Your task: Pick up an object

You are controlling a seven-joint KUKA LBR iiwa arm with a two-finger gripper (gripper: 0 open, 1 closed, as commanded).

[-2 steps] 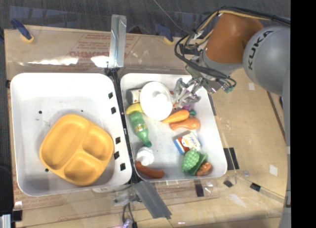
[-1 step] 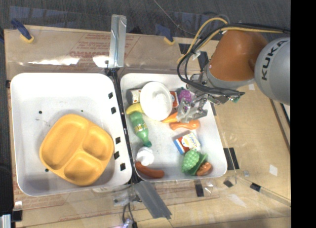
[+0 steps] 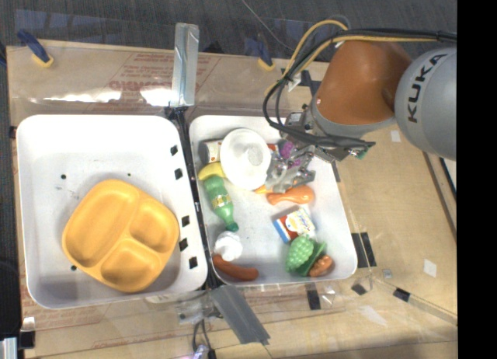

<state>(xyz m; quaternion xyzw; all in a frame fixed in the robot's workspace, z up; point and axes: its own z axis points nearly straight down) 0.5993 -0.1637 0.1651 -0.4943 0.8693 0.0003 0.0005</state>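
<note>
The right bin (image 3: pixel 342 217) holds several toy items. A white bowl (image 3: pixel 245 157) lies at its back, and an orange carrot (image 3: pixel 292 195) lies just right of centre. My gripper (image 3: pixel 290 169) hangs low over the bin's back right part, between the bowl and the carrot and right above the carrot's top. A small purple piece (image 3: pixel 286 149) shows beside the gripper's body. A green bottle (image 3: pixel 220 202) lies along the left wall. I see nothing clearly lifted off the bin floor.
Also in the right bin are a yellow banana (image 3: pixel 210 171), a blue and red box (image 3: pixel 294 224), a green leafy toy (image 3: pixel 301 255), a brown sausage (image 3: pixel 235 271) and a white lump (image 3: pixel 228 245). A yellow divided plate (image 3: pixel 120 233) sits in the left bin (image 3: pixel 46 155).
</note>
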